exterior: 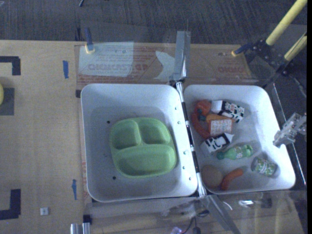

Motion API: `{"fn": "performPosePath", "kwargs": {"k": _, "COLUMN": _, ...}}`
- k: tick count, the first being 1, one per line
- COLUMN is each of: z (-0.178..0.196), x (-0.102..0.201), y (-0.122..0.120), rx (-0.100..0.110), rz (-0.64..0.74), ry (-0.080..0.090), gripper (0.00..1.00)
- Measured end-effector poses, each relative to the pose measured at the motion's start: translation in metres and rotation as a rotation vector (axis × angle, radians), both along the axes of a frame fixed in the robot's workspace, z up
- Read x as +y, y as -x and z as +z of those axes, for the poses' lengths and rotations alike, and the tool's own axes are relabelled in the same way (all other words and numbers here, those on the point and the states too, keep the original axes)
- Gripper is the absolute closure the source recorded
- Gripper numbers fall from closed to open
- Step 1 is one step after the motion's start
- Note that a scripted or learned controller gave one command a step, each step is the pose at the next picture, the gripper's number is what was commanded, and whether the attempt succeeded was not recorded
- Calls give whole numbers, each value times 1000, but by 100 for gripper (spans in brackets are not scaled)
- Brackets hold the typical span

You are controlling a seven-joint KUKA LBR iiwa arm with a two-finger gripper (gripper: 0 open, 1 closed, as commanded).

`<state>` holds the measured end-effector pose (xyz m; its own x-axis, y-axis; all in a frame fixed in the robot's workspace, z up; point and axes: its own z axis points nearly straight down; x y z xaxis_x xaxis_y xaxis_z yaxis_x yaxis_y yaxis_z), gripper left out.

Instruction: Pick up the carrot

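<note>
The hand (pixel 290 130) appears at the right edge of the frame, slightly below mid-height, as a small pale grey metallic form. It sits tilted, its upper end leaning toward the frame's right edge and its lower end pointing down and to the left. Its outline is blurred, so its finer parts cannot be told apart. Nothing is seen gripped in it. The part of the arm that carries it runs out of the picture at the right.
</note>
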<state>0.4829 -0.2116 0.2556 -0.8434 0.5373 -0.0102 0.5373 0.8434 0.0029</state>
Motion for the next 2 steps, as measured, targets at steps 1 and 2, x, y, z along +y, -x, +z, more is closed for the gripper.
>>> {"fn": "performPosePath", "kwargs": {"k": 1, "z": 11, "x": 0, "y": -2, "rx": -8, "rz": 0, "ry": 2, "gripper": 100}}
{"fn": "performPosePath", "kwargs": {"k": 2, "z": 22, "x": 0, "y": -4, "rx": -16, "rz": 0, "ry": 5, "gripper": 100}}
